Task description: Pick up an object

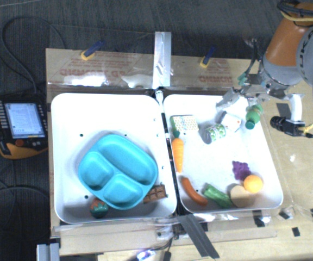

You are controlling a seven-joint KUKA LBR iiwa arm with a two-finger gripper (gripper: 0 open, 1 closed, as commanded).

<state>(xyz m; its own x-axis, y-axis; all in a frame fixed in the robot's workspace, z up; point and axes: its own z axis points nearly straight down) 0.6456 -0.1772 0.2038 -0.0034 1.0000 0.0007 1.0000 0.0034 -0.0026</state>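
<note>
Gripper (230, 106): seen over the far part of the right bin (273, 165), reaching in from the right; whether the jaws are apart or together cannot be told.
Nearest thing: a small green-and-white can (217, 132) lies on its side just below the gripper, on the bin floor; nothing is seen held.
Handling: the can is judged light, stiff and smooth, so it may roll; it is best taken across its round body, mid-length.
Other candidates: a carrot (177, 153) by the dividing wall, an orange ball (252, 184) and purple grapes (240, 169) near the front corner; all are judged light toy pieces.
Left bin (64, 145): a blue divided tray (118, 171) is held here.
Writing: print on the can is too small to be read.
</note>
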